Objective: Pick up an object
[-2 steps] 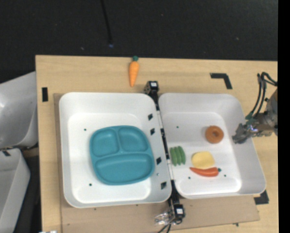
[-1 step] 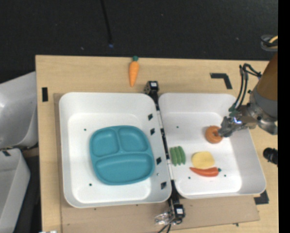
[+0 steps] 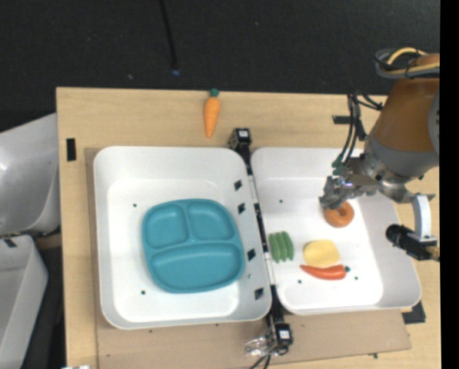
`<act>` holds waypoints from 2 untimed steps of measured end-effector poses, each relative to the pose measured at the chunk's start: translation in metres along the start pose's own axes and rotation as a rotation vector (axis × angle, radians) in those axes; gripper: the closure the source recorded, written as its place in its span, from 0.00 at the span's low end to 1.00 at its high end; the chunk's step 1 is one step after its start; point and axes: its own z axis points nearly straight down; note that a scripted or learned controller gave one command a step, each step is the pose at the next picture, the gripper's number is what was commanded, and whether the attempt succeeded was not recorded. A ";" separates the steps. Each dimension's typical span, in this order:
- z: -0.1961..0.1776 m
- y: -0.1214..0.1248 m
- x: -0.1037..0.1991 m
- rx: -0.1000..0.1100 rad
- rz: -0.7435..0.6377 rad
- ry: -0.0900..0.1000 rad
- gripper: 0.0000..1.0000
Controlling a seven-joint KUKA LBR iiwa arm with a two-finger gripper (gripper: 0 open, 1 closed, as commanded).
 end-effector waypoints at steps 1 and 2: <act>0.007 0.013 0.052 0.002 -0.001 0.001 1.00; -0.005 0.032 0.108 -0.001 -0.002 0.002 1.00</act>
